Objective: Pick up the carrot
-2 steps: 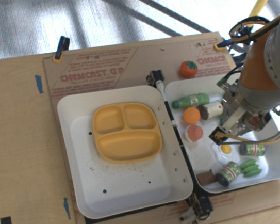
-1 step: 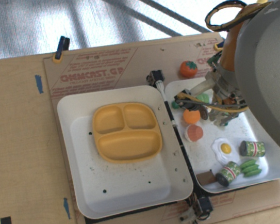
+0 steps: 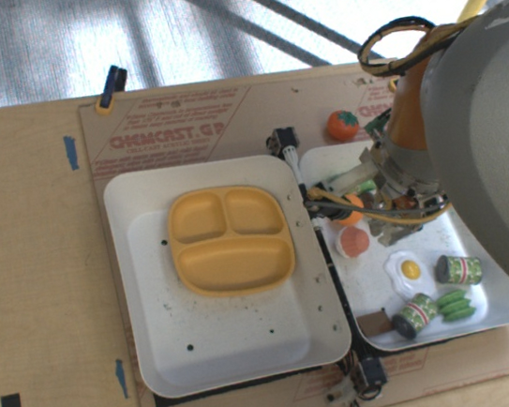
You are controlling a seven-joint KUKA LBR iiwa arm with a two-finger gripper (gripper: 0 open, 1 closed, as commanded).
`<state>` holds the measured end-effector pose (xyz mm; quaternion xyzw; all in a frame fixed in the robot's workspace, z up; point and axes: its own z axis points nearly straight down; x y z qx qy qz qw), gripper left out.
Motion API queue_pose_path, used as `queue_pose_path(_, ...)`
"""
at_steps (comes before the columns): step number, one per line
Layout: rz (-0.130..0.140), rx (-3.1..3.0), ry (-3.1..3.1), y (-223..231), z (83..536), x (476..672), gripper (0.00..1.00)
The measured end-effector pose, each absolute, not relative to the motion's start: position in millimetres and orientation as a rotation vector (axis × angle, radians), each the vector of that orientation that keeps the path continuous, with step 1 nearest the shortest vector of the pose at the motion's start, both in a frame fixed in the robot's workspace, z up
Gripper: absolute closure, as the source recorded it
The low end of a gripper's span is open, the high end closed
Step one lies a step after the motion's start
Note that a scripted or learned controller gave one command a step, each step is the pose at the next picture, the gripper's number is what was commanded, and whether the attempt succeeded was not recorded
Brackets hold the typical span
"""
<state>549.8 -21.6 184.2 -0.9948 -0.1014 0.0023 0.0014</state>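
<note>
Camera view shows the gripper (image 3: 379, 196) low in the right bin (image 3: 496, 299), whether clenched or released I cannot tell; the carrot (image 3: 354, 208) lies just beside it, partly hidden; crowded by the fried egg (image 3: 406, 269), a grasp may slip.

Only thing I'm reading is red print saying "CHEMCAST", sitting on the cardboard sheet (image 3: 177, 129) above the bins. The smaller lines under it are looking too blurry.
</note>
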Motion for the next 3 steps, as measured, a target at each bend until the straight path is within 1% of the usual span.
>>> queue_pose_path(1, 0.0, -3.117, -0.389, -38, 255, 518.5, 1.0)
queue_pose_path(2, 0.009, -3.121, -0.329, -16, 184, 546.1, 1.0)
queue_pose_path(3, 0.01, -3.12, -0.332, -16, 194, 546.4, 1.0)
